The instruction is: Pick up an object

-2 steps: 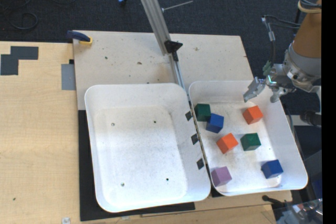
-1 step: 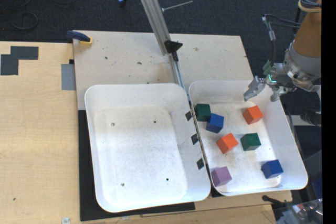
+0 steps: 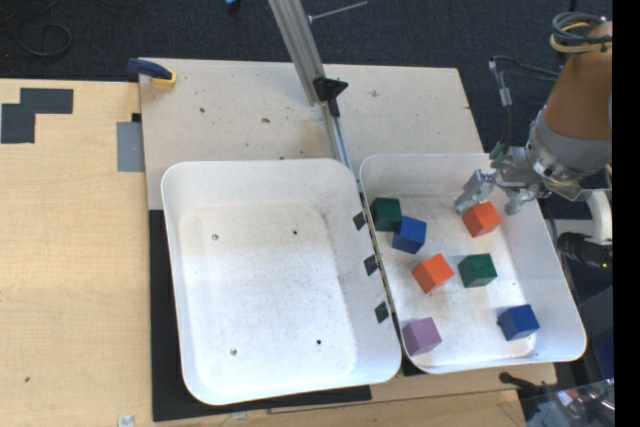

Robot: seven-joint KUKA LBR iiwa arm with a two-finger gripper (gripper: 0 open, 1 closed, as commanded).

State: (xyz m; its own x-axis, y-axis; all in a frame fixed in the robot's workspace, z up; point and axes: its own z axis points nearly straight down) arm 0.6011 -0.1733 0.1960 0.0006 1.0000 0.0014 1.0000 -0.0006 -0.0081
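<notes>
The right white bin [image 3: 556, 276] holds several small cubes. An orange cube [image 3: 482, 218] lies near its far right side. My gripper [image 3: 495, 198] hovers right at this cube, open, one grey finger [image 3: 470, 194] to its left and the other [image 3: 520, 199] to its right. The cube sits at the fingertips, and I cannot tell whether they touch it. Further cubes in this bin are dark green [image 3: 386, 212], blue [image 3: 409, 234], orange [image 3: 432, 272], green [image 3: 477, 269], blue [image 3: 518, 321] and purple [image 3: 421, 335].
The left white bin [image 3: 260, 275] adjoins the right one along a divider with black clips [image 3: 370, 264]. A slanted aluminium bar [image 3: 292, 20] rises behind the bins. A blue clamp [image 3: 150, 70] lies at the bench's far left corner.
</notes>
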